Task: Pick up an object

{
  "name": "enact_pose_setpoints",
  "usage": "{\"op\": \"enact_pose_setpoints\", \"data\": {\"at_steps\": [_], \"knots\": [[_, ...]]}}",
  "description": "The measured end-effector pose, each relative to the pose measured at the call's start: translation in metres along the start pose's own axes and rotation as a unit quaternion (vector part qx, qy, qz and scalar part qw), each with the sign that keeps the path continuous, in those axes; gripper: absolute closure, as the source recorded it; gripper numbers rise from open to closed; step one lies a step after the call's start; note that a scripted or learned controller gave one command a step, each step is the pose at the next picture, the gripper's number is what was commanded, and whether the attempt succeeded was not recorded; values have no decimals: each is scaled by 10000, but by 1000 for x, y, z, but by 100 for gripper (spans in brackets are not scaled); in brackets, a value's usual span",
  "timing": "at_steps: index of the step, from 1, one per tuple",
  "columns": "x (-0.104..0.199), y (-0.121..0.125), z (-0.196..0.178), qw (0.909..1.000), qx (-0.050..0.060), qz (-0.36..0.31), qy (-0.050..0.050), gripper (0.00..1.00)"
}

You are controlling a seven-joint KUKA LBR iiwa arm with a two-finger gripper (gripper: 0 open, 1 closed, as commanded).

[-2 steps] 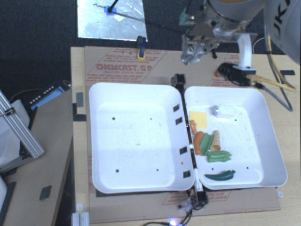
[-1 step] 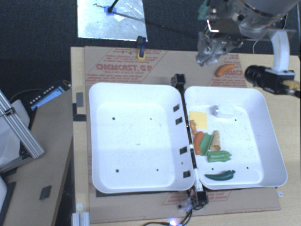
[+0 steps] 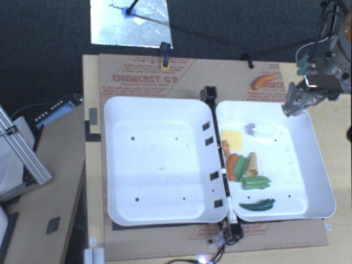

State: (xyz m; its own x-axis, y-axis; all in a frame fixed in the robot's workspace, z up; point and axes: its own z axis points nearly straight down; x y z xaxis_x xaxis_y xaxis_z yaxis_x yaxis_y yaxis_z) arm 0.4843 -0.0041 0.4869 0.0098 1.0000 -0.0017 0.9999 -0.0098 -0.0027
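Note:
My gripper (image 3: 291, 106) hangs over the far right corner of the right bin (image 3: 308, 164), high above the floor of the bin. Nothing shows between its fingers. Several toy foods lie along the right bin's left side: a yellow square (image 3: 231, 140), an orange carrot (image 3: 232, 161), a tan cone (image 3: 252, 164), a green leafy piece (image 3: 256, 182) and a dark green pepper (image 3: 257, 204). A clear, pale item (image 3: 264, 130) rests near the bin's far edge. All of them lie to the left of and nearer than the gripper.
The left bin (image 3: 159, 158) adjoins the right one along a black clip strip (image 3: 215, 147). An orange sausage-shaped piece (image 3: 262, 82) lies outside the bins on the cardboard behind the right bin. A yellow and blue clamp (image 3: 165, 56) sits at the board's far edge.

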Motion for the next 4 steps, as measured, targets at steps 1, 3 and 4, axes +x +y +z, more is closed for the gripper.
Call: {"op": "enact_pose_setpoints", "data": {"at_steps": [1, 3, 4], "knots": [[-117, 2, -51, 10000, -58, 4, -17, 100], [-159, 4, -50, 9999, -48, -88, 2, 100], [-49, 3, 86, 9999, 33, -121, 26, 100]]}}
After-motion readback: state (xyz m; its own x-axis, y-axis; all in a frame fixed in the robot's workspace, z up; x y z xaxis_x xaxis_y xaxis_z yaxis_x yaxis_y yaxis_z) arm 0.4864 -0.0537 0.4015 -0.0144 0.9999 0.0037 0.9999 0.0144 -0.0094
